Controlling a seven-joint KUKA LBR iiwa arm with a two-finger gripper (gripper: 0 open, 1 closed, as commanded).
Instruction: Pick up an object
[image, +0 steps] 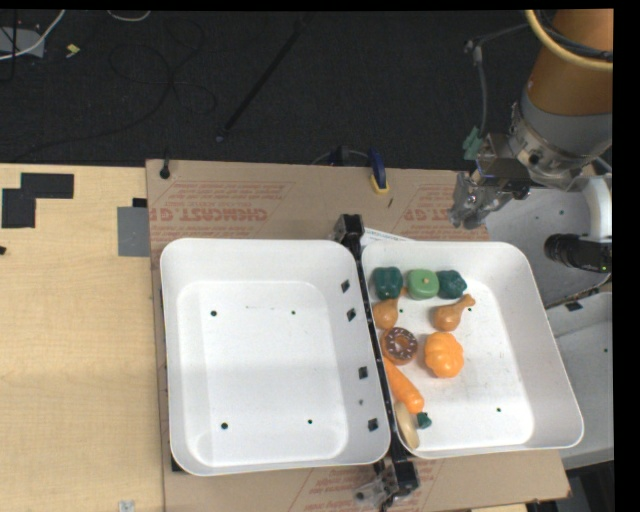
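Note:
The right bin (500, 385) holds several toy foods along its left side. At the back lie a teal piece (388, 282), a green round piece (423, 284) and another teal piece (451, 283). In front of them are a tan drumstick (452, 313), a chocolate donut (401, 344), an orange round fruit (443, 355) and a carrot (405, 388). My gripper (468, 208) hangs above the cardboard just behind the bin's back rim, apart from all of the objects, with nothing visible in it.
The left bin (260, 360) sits beside the right one, with a black divider (362, 320) between them. A small orange piece (385, 314) and a pale piece (408, 426) lie against that divider. Cardboard (250, 205) underlies both bins.

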